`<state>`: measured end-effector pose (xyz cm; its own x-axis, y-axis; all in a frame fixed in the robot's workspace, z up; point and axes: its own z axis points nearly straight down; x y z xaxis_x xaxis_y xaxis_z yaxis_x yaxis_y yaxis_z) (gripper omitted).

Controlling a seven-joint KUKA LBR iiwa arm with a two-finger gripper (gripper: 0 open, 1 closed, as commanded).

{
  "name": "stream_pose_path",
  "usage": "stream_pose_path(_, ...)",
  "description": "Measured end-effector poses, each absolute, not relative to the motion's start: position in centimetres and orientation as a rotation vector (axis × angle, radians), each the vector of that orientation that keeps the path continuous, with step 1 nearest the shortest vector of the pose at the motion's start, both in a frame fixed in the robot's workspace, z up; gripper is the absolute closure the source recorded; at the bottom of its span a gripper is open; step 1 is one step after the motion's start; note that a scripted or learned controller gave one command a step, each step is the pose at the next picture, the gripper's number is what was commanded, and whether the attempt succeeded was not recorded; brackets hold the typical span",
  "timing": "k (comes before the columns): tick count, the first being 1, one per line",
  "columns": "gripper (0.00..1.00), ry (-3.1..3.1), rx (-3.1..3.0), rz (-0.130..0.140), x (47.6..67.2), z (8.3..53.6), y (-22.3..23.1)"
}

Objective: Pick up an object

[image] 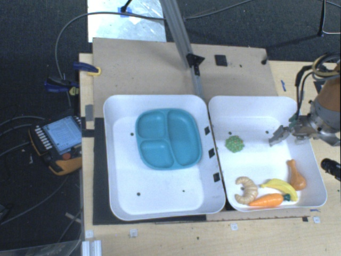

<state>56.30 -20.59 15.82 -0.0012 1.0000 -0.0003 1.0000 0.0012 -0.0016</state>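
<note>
The left bin [120, 196] holds a blue divided plate [168, 138]. The right bin [250, 106] holds broccoli [234, 143] mid-bin, with croissant [245, 189], carrot [266, 200], banana [281, 186] and drumstick [296, 175] along its near edge. The hand [281, 134] hangs open, empty, near the right edge.

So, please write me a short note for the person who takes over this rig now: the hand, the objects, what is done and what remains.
Hand: over the right bin, near its right wall, nothing between its fingers.
Objects in the right bin: green broccoli piece near the middle left; croissant, banana, carrot and drumstick grouped in the front right corner.
Left bin: blue divided plate.
Done: no object picked up yet.
Left: choose an object, grasp and lift. The broccoli piece lies apart from the others and seems the easiest.
</note>
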Motion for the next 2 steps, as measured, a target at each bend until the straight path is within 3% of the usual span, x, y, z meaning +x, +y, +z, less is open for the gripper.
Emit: stream_pose_path(2,0.0,-2.225,-2.224,-0.003,56.7,8.6,-20.3)
